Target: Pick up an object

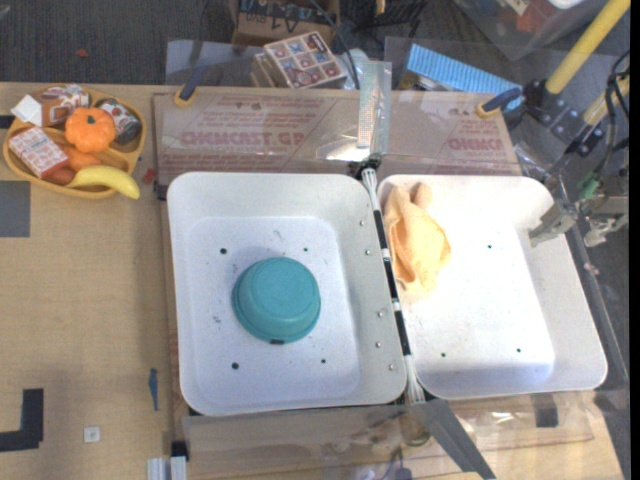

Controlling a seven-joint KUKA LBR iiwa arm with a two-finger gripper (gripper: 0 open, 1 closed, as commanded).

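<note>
A teal bowl (277, 299) lies upside down in the middle of the left white bin (195, 218). A crumpled yellow cloth (415, 240) rests against the left wall of the right white bin (530, 368), near its far corner. My gripper (578, 228) hangs over the right rim of the right bin, well away from the cloth and the bowl. Its two grey fingers (550, 226) stand apart, open, with nothing between them.
An orange dish (20, 163) of toy food with a banana (105, 179) and a small pumpkin (90, 128) sits at the far left on the bench. Cardboard flaps (250, 138) stand behind both bins. Boxes and clutter lie beyond them.
</note>
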